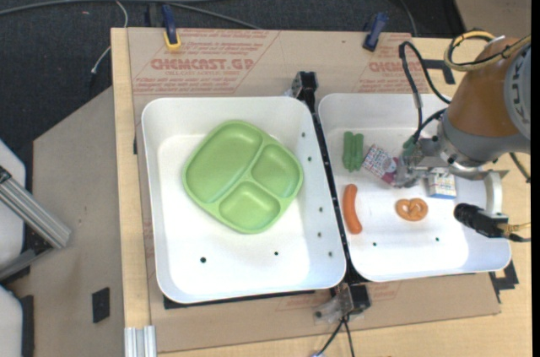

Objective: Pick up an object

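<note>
Left bin [169,262]: one green tray [243,175], three compartments, lying flat near the centre, turned askew to the bin walls.

Right bin [405,262]: green pod [352,151] at ten o'clock from the bin's centre; orange sausage [353,208] at eight o'clock, just beside the left wall; pretzel [412,209] near the centre; small packet [377,161] (pink and white, print too small to read) between pod and gripper.

Arm [485,106]: enters from three o'clock, over the right bin. Gripper [411,174] low at the packet's right edge, just above the pretzel at twelve o'clock; finger state cannot be told, and no item shows between them.
</note>
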Tool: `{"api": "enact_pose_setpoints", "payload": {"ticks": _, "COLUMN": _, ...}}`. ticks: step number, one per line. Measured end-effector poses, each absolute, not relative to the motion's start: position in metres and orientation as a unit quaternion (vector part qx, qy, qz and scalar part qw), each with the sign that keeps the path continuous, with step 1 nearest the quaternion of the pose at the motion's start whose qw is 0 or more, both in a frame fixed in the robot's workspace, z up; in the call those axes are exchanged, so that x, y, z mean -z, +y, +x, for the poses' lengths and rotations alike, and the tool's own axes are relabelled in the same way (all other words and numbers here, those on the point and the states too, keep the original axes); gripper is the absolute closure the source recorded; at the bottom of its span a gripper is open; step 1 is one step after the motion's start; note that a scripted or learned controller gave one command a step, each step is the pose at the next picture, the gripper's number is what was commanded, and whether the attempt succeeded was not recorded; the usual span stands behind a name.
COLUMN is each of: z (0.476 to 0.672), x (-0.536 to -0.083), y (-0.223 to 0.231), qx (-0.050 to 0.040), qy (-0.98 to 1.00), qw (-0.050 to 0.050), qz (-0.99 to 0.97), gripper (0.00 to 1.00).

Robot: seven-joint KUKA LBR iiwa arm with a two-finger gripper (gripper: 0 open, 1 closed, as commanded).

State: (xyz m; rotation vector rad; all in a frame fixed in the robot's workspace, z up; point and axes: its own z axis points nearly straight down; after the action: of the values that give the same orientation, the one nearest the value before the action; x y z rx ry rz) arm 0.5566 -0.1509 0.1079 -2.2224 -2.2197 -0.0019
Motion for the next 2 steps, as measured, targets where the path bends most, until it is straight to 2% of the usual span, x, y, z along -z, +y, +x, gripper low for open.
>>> {"api": "enact_pose_setpoints", "payload": {"ticks": 2, "z": 0.553, "x": -0.217, "y": -0.158, "qx": 0.0013, "qy": -0.707, "qw": -0.002, "qz": -0.707, "gripper": 1.0}}
